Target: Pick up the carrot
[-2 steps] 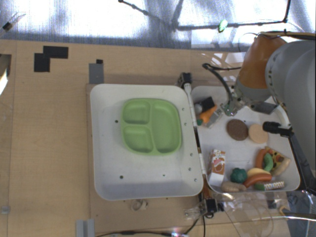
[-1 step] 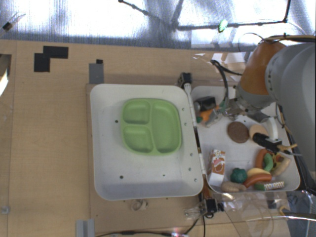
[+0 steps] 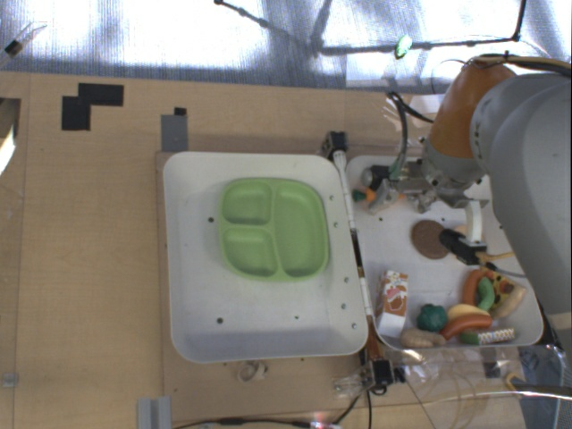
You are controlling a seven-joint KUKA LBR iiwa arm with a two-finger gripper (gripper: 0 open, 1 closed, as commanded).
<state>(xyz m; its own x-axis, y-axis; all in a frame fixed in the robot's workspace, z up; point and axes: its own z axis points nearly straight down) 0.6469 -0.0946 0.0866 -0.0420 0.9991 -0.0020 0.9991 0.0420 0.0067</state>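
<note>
Orange carrot (image 3: 367, 194) lies just beside the gripper (image 3: 379, 193), on its left.

No legible text, number or brand anywhere; small carton (image 3: 393, 294) in right bin (image 3: 399, 242) has printed orange-and-white face, marks too blurred to read; black block shapes (image 3: 92, 104) on counter (image 3: 80, 284) plain, no characters on them.
</note>
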